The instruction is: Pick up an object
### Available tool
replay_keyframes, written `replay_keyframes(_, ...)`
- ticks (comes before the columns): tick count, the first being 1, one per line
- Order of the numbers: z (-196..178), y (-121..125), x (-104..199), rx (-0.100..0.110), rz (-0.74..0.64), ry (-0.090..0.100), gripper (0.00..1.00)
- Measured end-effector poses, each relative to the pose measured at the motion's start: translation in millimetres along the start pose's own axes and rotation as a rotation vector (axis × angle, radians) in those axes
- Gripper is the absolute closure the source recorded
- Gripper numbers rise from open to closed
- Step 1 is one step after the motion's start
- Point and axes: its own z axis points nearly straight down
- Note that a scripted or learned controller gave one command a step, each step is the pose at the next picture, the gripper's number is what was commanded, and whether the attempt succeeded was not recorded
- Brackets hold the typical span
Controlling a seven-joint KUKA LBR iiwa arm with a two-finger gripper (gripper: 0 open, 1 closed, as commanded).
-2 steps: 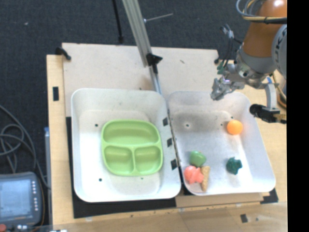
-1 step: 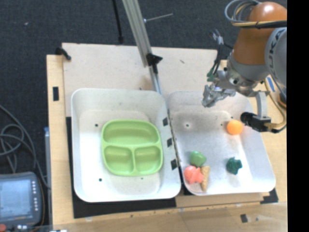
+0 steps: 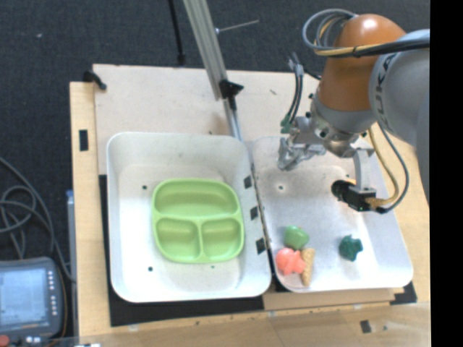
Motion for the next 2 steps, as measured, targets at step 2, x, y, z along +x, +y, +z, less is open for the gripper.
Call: replay_keyframes(2,-2.8,-44.9,91.7,-0.001,-0.001,0.001,1.00)
